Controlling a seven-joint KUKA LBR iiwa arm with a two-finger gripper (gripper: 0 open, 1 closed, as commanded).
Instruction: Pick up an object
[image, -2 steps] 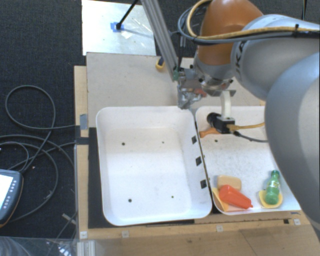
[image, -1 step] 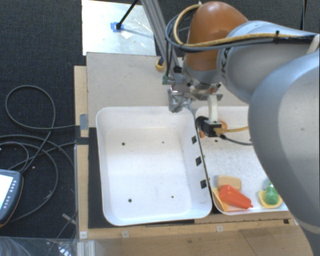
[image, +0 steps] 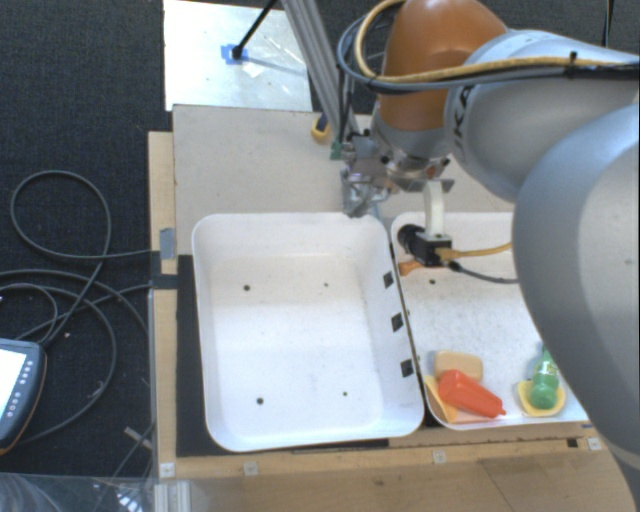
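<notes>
My gripper (image: 359, 203) hangs over the far rim of the left bin (image: 205, 300), near the wall it shares with the right bin (image: 470, 310). Nothing can be seen in its grasp. Several objects lie in the near corner of the right bin: a tan block (image: 459, 364), an orange-red object (image: 470, 396) resting over a yellow piece (image: 438, 397), and a green bottle-like thing (image: 544, 380) on a yellow-green shape (image: 540, 403). The gripper is well away from them, at the far end of the bins.
The grey arm (image: 560, 150) with its orange band crosses the right bin from the upper right and hides much of it. Black cables (image: 60, 290) and a handheld pendant (image: 15, 385) lie on the dark floor to the left of the bench.
</notes>
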